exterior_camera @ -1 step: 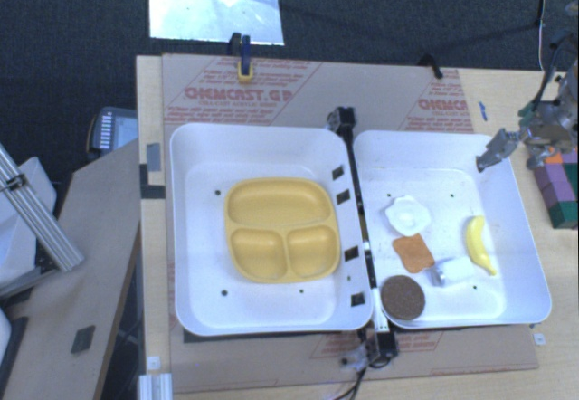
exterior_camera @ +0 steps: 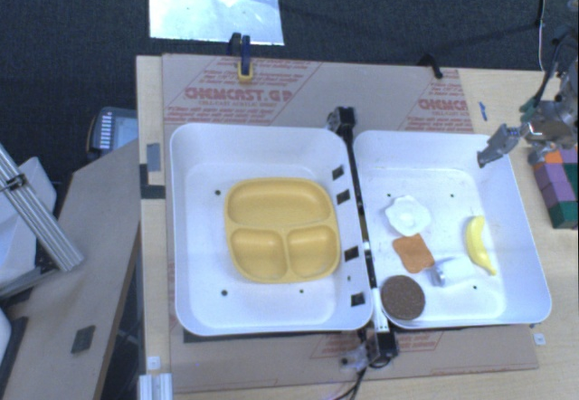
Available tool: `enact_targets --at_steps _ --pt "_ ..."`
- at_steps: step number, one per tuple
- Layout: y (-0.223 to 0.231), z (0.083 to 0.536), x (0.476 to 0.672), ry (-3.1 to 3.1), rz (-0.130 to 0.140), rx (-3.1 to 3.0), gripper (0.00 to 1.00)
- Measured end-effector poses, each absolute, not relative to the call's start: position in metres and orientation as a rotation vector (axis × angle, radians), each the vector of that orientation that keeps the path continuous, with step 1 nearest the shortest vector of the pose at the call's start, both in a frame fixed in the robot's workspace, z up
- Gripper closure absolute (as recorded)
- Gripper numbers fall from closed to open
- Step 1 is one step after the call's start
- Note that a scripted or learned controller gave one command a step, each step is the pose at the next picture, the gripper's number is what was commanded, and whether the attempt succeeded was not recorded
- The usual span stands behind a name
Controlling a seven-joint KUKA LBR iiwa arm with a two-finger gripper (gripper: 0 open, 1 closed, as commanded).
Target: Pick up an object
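Note:
The right bin (exterior_camera: 507, 208) holds several toy foods. A white fried egg (exterior_camera: 406, 214) lies near its middle, with an orange toast slice (exterior_camera: 413, 252) just below it. A yellow banana (exterior_camera: 478, 244) lies to the right of those, a round brown patty (exterior_camera: 403, 297) sits at the front left corner, and a small grey-white piece (exterior_camera: 438, 275) lies beside the toast. My gripper (exterior_camera: 517, 139) hangs at the bin's far right corner, above the rim and apart from all the objects. I see nothing in it.
The left bin (exterior_camera: 194, 208) holds a yellow divided plate (exterior_camera: 280, 229). A black divider with clips (exterior_camera: 355, 208) runs between the bins. A stack of coloured blocks (exterior_camera: 558, 191) stands on the bench right of the right bin.

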State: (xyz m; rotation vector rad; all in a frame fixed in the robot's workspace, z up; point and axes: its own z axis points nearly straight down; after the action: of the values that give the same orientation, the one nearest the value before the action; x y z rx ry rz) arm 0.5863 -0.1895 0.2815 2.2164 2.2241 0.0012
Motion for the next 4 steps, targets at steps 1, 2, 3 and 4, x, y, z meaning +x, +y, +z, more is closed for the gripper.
enact_targets --at_steps 1,2,3,4 --pt "-0.187 0.223 0.579 2.225 -0.002 2.221 0.00" --pt "-0.177 0.174 0.577 2.225 -0.002 2.221 0.00" --pt "-0.172 0.131 0.574 2.225 -0.002 2.221 0.00" --pt "-0.173 0.144 0.575 2.220 0.003 2.217 1.00"
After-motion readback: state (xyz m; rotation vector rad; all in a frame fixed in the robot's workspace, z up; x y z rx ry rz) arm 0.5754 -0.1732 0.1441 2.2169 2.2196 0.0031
